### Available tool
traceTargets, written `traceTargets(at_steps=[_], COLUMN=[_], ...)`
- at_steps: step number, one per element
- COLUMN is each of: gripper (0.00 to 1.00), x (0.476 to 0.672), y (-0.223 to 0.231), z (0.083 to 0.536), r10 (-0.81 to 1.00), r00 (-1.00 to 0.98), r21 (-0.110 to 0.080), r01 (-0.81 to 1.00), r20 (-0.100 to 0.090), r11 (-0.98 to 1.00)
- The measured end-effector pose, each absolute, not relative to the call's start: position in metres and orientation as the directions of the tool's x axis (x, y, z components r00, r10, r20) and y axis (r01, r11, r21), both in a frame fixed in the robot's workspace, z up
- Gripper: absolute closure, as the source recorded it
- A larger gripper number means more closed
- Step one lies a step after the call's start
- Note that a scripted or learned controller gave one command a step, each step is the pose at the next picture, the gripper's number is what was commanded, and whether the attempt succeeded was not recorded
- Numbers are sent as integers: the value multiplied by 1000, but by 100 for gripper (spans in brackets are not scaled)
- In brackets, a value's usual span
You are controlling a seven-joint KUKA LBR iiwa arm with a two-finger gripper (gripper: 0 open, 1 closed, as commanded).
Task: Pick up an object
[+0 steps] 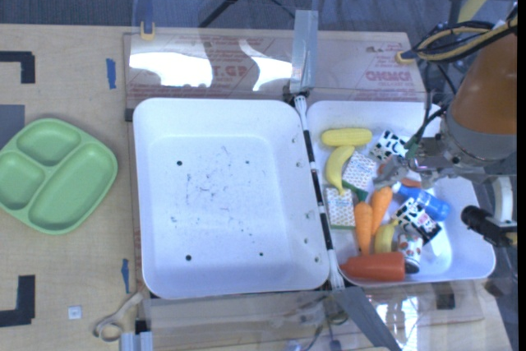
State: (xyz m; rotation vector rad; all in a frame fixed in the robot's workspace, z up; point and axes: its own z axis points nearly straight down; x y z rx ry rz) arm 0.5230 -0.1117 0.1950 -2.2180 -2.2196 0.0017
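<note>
White right bin [472, 255] holds bananas [343, 152], carrots [371, 214]; fingers' [394, 171] state unclear.

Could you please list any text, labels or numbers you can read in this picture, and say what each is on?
Red print on the clear panel behind the right bin: mirrored and blurred, unreadable.
Red print on the clear panel behind the left bin: lost in glare, unreadable.
Nothing else legible.

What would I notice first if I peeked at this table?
Probably the heap of bright toy food in the right bin: yellow bananas, orange carrots and a red piece at the front. The grey and orange robot arm hangs over that bin's right side. Far left on the bench sits a green divided plate.
</note>
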Motion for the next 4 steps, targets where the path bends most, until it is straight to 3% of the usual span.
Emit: traceTargets(at_steps=[1,2,3,4], gripper=[0,0,100,100], x=[488,483,484,550], y=[-95,-101,-101,-171], z=[154,107,115,87], r10=[998,990,990,999], r00=[-62,-144,-142,-53], r21=[-3,0,1,9], r01=[998,990,990,999], r20=[2,1,1,-2], r11=[62,144,142,53])
